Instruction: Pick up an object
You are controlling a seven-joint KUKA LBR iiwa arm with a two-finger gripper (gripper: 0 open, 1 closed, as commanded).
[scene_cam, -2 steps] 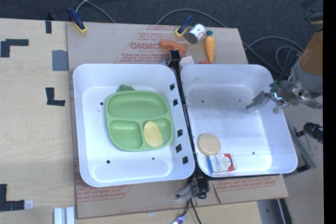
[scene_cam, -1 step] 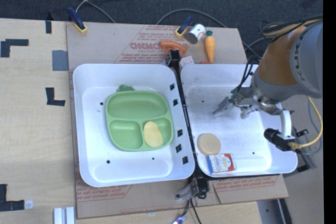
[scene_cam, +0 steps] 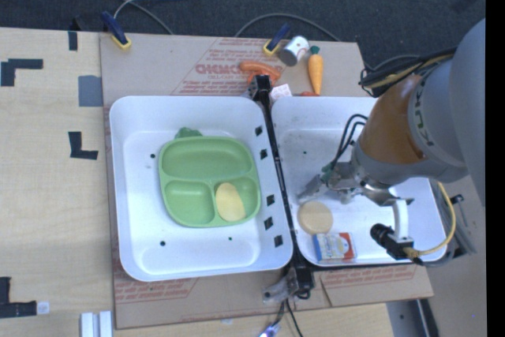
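The arm (scene_cam: pixel 410 122) is seen reaching in from the right, over the right bin (scene_cam: pixel 304 118). The gripper (scene_cam: pixel 335 184) is positioned low over the middle of that bin, just above and to the right of a round tan cookie (scene_cam: pixel 316 217). Whether it is spread or pressed together cannot be told; the wrist hides it. Nothing is seen pinched.

The cookie is lying on the right bin's floor, near the front left corner. A small blue and white packet (scene_cam: pixel 335 247) is lying just beside it, toward the front edge, nearly touching.

In the left bin (scene_cam: pixel 126 170) a green divided plate (scene_cam: pixel 207 177) is resting flat. A yellow piece of food (scene_cam: pixel 230 202) is sitting in its front right compartment. A bit of green (scene_cam: pixel 188 132) is poking out behind the plate's back rim.

Behind the bins, on the cardboard sheet (scene_cam: pixel 158 63), a toy carrot (scene_cam: pixel 315 72) is lying, with a small white cup (scene_cam: pixel 296 50) just beside it and an orange item (scene_cam: pixel 260 69) to the left. Blue and yellow clamps (scene_cam: pixel 115 29) are seen at the cardboard's back edge. A black connector (scene_cam: pixel 390 239) is hanging beside the wrist.
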